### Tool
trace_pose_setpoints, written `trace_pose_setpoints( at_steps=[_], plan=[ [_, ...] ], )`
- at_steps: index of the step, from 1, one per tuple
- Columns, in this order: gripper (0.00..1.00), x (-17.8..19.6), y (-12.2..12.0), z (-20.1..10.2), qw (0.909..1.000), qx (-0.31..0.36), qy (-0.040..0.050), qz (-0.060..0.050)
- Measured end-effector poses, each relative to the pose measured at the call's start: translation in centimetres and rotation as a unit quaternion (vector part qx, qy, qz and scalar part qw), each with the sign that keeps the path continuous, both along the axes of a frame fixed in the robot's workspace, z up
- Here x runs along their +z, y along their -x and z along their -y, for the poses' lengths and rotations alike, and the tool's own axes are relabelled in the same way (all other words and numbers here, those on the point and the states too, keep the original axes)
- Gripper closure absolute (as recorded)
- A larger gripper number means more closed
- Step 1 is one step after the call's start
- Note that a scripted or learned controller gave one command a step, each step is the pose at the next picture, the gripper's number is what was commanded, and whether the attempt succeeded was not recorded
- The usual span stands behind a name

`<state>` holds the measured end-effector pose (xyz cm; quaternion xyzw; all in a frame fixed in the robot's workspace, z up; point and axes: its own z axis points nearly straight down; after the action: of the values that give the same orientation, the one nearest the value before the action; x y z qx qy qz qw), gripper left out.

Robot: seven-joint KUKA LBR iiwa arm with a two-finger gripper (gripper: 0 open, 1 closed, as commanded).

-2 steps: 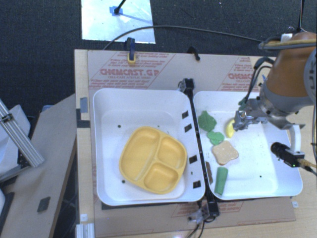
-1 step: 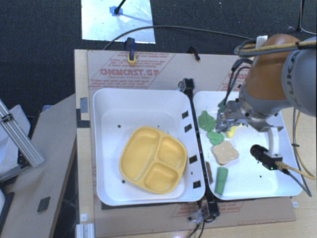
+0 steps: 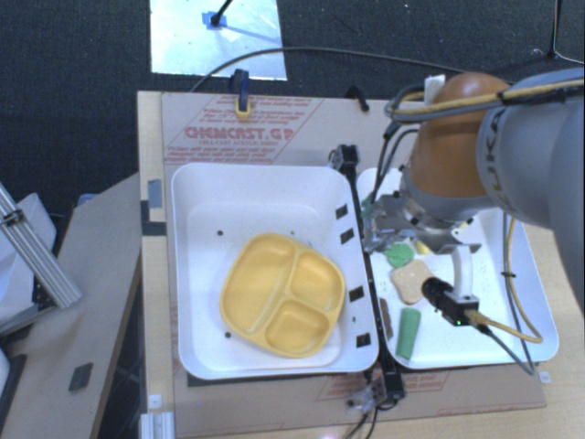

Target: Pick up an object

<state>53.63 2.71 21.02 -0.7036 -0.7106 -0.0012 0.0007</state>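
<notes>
The arm (image 3: 535, 149) is reached in from the right and bent down over the right bin (image 3: 532, 277), so that the gripper (image 3: 388, 236) is brought low at that bin's left side, close to the wall shared with the left bin (image 3: 210, 195). This posture is judged to be an approach for a pick, since the small things are gathered in just that part of the right bin. A green round piece (image 3: 399, 255) is seen just near of the gripper and a little to its right, apparently touching a tan slice (image 3: 411, 283), which lies nearer again. A green cylinder (image 3: 408, 332) is laid lengthwise along the left wall, nearer than both and apart from the gripper. Whether the gripper is released or clenched cannot be told, as it is largely covered by the wrist above it, and nothing is seen to be grasped. The green round piece is taken to be the likeliest thing for the pick, being the closest, though it is beside the gripper, not plainly under it. In the left bin a yellow divided plate (image 3: 283, 293) is set flat, well apart from the gripper, and it is judged to be out of reach of the present posture.
</notes>
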Motion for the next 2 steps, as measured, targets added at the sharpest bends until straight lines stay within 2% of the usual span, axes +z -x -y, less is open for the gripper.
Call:
trace_pose_setpoints(
  at_steps=[1,2],
  plan=[
    [1.0,0.3,0.3,-5.6,1.0,0.0,-0.0001,0.0],
    [1.0,0.8,2.7,-8.3,1.0,-0.001,0.0005,-0.001]
  ],
)
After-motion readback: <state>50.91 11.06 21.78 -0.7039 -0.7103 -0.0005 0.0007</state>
